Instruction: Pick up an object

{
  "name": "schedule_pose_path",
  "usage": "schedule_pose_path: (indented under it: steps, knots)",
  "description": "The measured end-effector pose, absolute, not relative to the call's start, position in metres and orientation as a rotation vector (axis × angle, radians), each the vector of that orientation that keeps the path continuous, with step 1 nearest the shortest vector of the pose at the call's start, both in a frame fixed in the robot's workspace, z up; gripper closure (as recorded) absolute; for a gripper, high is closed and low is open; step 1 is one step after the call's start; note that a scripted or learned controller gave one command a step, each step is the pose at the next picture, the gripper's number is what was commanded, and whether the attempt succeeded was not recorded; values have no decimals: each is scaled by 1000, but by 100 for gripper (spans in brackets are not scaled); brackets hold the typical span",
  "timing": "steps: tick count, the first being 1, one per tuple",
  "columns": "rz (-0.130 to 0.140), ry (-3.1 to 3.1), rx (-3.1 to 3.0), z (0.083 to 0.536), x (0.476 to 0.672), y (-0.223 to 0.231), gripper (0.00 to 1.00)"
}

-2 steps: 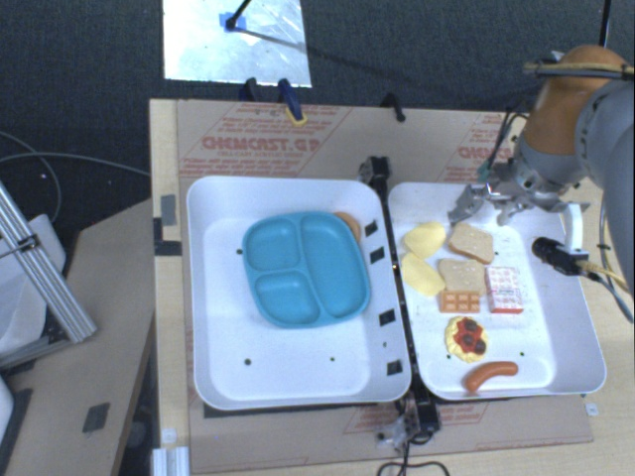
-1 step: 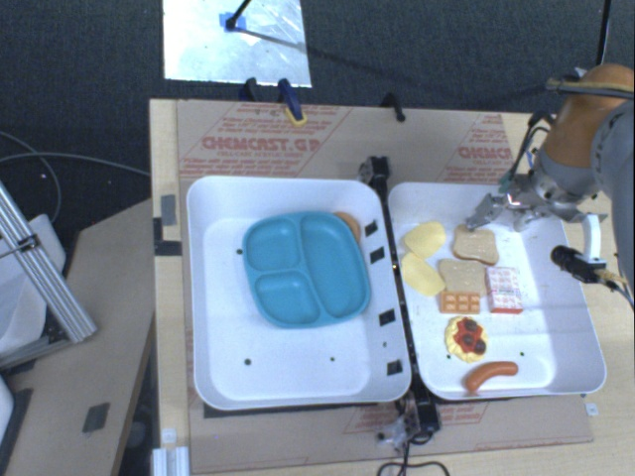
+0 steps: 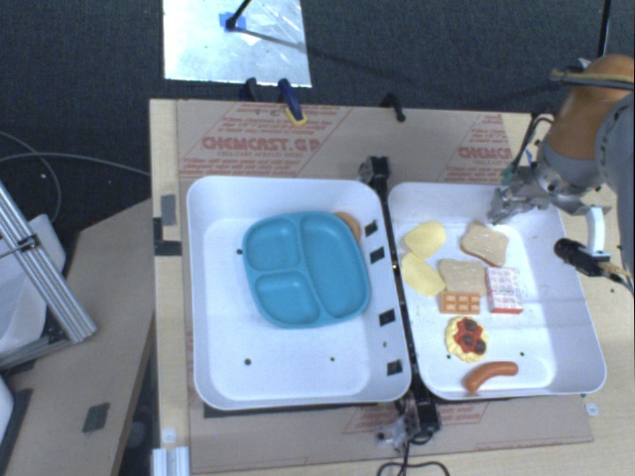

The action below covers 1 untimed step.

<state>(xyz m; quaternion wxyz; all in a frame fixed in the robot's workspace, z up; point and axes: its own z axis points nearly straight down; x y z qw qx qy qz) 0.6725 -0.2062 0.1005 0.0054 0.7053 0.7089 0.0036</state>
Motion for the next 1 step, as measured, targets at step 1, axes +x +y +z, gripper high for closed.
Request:
schedule_pose_path:
  steps: [1]
  knots:
    - [10, 2221, 2208, 100, 672, -206, 0]
